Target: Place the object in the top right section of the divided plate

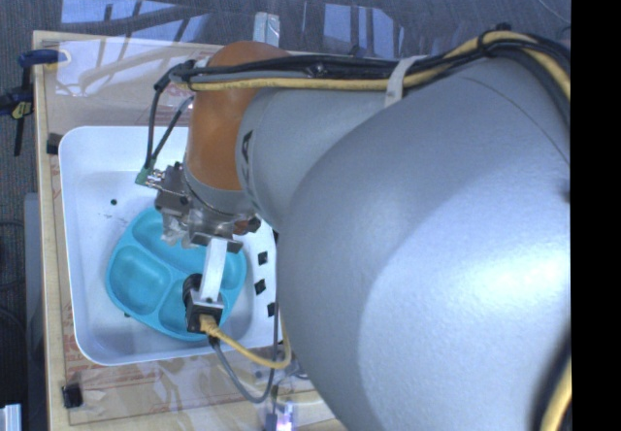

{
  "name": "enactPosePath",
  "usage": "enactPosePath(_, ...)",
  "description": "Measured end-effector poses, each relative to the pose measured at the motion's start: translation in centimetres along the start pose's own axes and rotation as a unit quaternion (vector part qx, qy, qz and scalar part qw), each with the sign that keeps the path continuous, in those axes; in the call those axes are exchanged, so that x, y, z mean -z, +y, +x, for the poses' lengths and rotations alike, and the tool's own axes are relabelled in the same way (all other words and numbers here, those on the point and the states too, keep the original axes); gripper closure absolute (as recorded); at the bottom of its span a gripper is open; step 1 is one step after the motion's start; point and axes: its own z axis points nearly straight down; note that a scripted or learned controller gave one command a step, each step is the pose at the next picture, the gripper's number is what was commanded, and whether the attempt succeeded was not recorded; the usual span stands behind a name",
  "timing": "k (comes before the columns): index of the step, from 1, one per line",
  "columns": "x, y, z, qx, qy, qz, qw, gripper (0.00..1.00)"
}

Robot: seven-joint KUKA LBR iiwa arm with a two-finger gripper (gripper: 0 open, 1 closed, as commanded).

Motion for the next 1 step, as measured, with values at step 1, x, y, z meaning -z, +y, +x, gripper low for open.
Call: enactPosePath(1, -13.4, -2.88, 2.05, 0.051, 0.002, -0.001, 0.9987, 1.0)
